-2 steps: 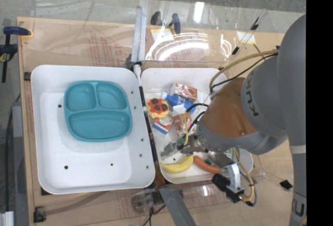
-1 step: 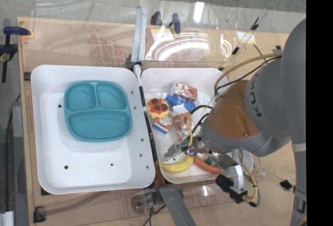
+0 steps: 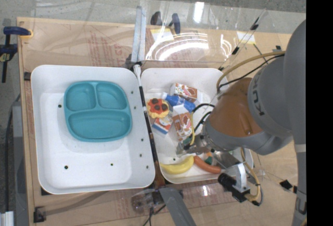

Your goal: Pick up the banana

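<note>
Banana (image 3: 177, 166) lies at near edge of right bin (image 3: 156, 77), touching orange carrot-like toy (image 3: 207, 165). Our gripper (image 3: 188, 146) sits just above it among packets (image 3: 182, 125); its opening we cannot tell. Risk we judge: clipping carrot or bin wall instead, since the banana lies tight against both.

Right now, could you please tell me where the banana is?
The banana lies in the right bin, at its near edge, just left of an orange carrot-like toy and below the gripper.
</note>
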You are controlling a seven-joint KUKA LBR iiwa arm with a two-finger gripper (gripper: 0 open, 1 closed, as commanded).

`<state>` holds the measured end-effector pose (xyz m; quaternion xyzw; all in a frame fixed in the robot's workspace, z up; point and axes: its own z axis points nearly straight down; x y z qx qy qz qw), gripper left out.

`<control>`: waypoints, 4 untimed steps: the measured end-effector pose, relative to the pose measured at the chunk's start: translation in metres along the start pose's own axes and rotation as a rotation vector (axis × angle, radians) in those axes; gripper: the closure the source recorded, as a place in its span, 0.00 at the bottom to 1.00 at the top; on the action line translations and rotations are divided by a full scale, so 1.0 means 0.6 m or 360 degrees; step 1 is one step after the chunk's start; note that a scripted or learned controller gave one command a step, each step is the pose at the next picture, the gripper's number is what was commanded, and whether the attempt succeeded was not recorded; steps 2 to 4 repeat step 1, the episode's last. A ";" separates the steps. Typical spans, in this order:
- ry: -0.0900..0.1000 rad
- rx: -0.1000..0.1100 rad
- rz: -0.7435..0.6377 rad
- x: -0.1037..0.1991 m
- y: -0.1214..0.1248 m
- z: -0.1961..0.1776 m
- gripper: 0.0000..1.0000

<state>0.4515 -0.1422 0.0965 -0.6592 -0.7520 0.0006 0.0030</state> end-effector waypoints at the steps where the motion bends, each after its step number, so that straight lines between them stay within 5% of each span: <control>1: -0.0002 -0.0002 0.0630 0.025 0.068 0.017 1.00; 4: -0.0002 -0.0002 0.0630 0.025 0.068 0.017 1.00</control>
